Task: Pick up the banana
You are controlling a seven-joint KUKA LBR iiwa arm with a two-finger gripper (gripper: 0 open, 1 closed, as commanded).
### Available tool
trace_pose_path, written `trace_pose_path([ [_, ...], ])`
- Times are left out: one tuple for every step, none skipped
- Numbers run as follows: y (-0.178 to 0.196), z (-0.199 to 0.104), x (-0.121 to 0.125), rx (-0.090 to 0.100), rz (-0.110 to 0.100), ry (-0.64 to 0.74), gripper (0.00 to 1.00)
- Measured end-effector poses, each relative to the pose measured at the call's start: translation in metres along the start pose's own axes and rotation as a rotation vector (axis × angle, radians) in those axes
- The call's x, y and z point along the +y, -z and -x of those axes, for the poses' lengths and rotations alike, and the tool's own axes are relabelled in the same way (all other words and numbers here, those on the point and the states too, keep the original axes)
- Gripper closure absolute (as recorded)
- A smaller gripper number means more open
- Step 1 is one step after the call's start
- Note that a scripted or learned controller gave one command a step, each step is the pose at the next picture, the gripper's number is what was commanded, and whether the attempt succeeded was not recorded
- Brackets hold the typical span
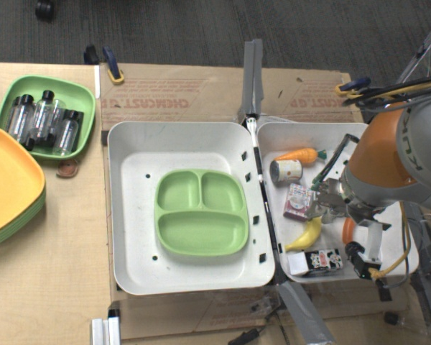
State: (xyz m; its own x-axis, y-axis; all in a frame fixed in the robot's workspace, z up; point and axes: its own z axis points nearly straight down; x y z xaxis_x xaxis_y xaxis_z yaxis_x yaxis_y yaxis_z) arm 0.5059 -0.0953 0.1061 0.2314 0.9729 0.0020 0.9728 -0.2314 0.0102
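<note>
1. Banana (306, 234) lies in the right bin (409, 261), near its front-left corner, long axis slanting up-right.
2. Hand (323, 201) hovers just up-right of it; grip state: cannot tell.

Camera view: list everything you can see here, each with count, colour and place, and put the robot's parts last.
bins: two, white, side by side on the bench
divided plate: one, green, in the left bin
banana: one, yellow, right bin, low centre
carrot: one, orange, right bin, top
cup: one, white, on its side below the carrot
packet: one, pink and white, above the banana
small box: one, black and white, right bin's near edge
tray of bottles: one, green, far left
stacked plates: yellow over green, left edge
arm: one, grey and orange, over the right bin
gripper: one, beside the packet
</note>
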Motion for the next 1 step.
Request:
trace_pose_path([
  [0.1156, -0.0243, -0.0126, -0.005, -0.013, -0.037, 1.00],
])
